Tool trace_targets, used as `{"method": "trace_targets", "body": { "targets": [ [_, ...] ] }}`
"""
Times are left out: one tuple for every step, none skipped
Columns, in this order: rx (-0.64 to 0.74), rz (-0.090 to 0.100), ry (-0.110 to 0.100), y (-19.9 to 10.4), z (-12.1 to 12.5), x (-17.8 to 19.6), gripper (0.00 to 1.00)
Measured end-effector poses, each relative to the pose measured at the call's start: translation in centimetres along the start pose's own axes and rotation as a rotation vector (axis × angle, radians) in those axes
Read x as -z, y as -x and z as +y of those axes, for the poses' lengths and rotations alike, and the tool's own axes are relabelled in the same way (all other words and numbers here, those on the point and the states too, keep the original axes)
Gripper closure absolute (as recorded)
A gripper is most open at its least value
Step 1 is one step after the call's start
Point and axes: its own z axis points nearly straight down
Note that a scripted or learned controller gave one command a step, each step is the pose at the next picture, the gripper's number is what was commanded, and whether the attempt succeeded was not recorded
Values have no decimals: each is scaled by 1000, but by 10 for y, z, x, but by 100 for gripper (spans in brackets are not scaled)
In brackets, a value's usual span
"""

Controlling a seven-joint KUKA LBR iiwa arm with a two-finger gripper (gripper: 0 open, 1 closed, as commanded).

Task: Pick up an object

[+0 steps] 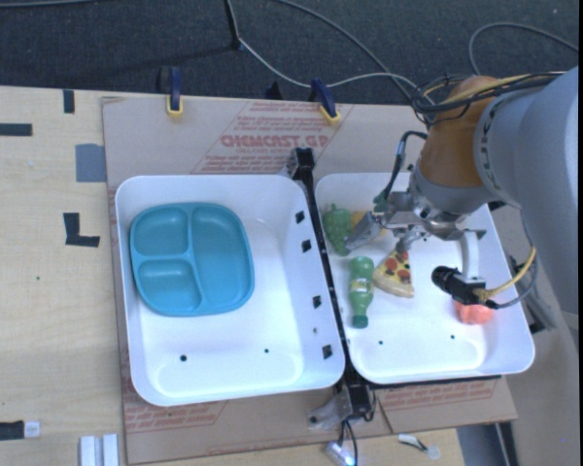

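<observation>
Two smooth, glossy white plastic bins (214, 377) sit on matt brown cardboard (233, 134) printed in red. A matt turquoise plastic divided plate (189, 258) lies in the left bin's rear left corner.
</observation>
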Motion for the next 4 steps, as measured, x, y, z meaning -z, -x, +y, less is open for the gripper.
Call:
{"method": "trace_targets", "body": {
  "targets": [
    [1, 0, 5, -6, 27, 0, 0],
    [-4, 0, 4, 79, 56, -14, 0],
    [1, -1, 9, 42, 2, -37, 0],
    [0, -1, 10, 29, -38, -37, 0]
  ]
}}
